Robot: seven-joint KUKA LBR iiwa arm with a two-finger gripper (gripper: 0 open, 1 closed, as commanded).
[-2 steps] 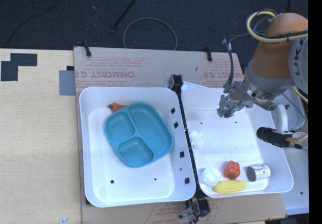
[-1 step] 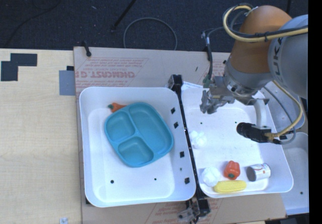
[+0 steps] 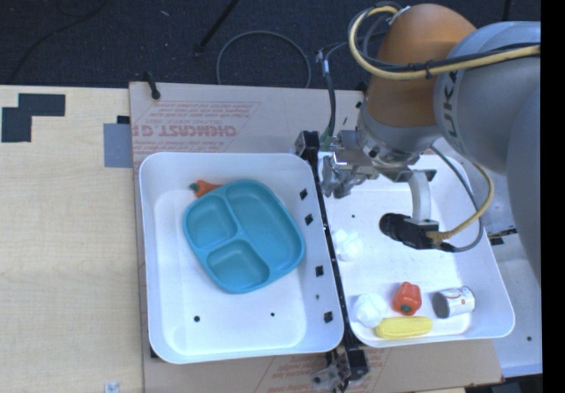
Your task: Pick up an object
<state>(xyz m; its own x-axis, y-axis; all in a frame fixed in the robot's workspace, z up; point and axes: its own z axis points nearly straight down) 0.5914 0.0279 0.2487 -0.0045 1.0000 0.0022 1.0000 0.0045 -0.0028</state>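
Nearest the camera in the right bin point(image 3: 494, 329), a corn cob point(image 3: 403, 327) lies lengthwise along the front wall, a red pepper point(image 3: 407, 297) just behind it, a can point(image 3: 455, 301) beside. The gripper point(image 3: 340, 172) hangs well behind them at the bin's back-left corner; whether its jaws are spread cannot be told. Bare floor between leaves room to descend.

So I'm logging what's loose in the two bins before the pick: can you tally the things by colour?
Blue: 1, the divided plate
Orange: 1, a small piece at the plate's far edge
Red: 1, the pepper
Yellow: 1, the corn
White: 3, two crumpled lumps and a small can
Total: 7
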